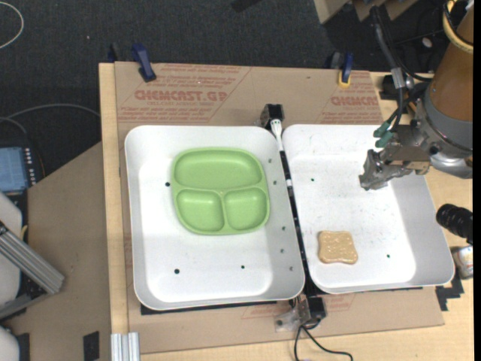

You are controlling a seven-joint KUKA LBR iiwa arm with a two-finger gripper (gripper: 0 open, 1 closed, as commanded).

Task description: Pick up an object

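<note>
A tan, toast-like flat piece [337, 247] lies near the front of the right bin [406, 273]. A green three-compartment plate [220, 190] rests in the left bin [150, 269]. My gripper [373, 176] hangs over the upper right part of the right bin, up and to the right of the tan piece and well apart from it. Nothing shows between its fingers.
The two white bins sit side by side on a cardboard-covered bench [188, 89], held by blue clamps [143, 62] at the back. A black bar [284, 179] runs between the bins. Cables and black fittings [455, 220] sit at the right edge.
</note>
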